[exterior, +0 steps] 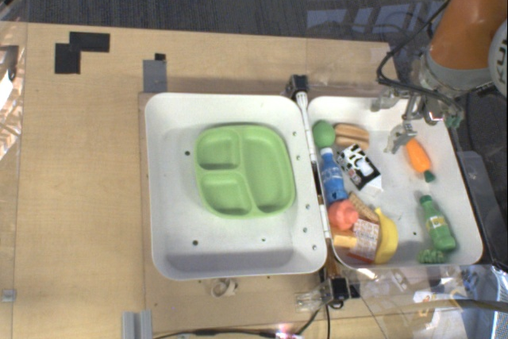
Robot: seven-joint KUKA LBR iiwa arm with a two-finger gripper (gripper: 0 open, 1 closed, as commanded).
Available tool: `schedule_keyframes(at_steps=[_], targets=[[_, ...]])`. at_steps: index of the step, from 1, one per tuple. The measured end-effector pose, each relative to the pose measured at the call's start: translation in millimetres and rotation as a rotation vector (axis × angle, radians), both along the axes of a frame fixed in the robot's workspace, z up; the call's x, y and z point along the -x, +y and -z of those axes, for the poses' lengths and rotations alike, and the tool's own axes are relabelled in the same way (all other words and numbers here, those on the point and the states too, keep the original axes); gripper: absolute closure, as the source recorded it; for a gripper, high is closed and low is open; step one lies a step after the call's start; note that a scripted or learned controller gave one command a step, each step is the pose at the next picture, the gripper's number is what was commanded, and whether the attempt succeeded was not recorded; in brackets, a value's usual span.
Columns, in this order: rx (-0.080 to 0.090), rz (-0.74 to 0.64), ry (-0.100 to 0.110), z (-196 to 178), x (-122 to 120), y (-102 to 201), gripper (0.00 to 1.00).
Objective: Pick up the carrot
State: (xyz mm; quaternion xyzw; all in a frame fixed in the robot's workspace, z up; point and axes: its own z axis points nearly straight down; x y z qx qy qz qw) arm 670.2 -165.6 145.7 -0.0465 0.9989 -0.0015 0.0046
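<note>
One small orange plastic carrot [418, 156] lies in right white bin [468, 206], upper right part, long axis running upper-left to lower-right; gripper [402, 131] hovers just beside its upper-left end, slightly above; finger state cannot tell; short shift toward lower right needed

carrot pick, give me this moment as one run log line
phase: approach | gripper: above right bin, just left of carrot | carrot: lying on bin floor, not held | left bin: green tray
</note>
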Motion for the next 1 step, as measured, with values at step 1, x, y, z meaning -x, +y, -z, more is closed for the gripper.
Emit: schedule_keyframes(at_steps=[1], targets=[[0.001, -0.132, -0.005, 56.1, 23.7, -40.4, 0.00]])
